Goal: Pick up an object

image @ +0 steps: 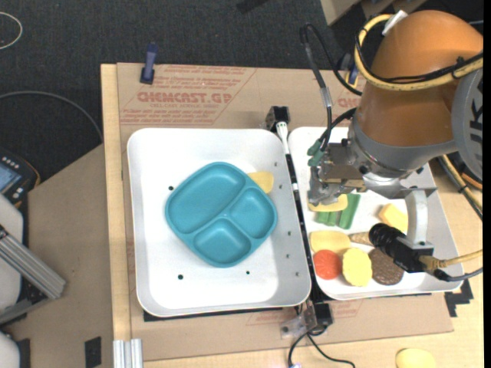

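Observation:
My gripper (325, 193) hangs low over the left part of the right bin (437, 205), under the orange wrist. Directly below it lies a green piece (342, 212) with a small yellow bit beside it. Toward the bin's front sit a pale yellow piece (331, 241), a red round thing (327, 263), a yellow round thing (357, 267) and a brown disc (386, 270). Another yellow piece (393, 216) lies further right. The wrist hides the back of this bin.
The left bin (153, 205) holds a teal divided plate (221, 213) with a yellow piece (261, 181) peeking out at its right edge. Both bins rest on a cardboard sheet (184, 90). A blue clip (149, 64) sits at the sheet's back edge.

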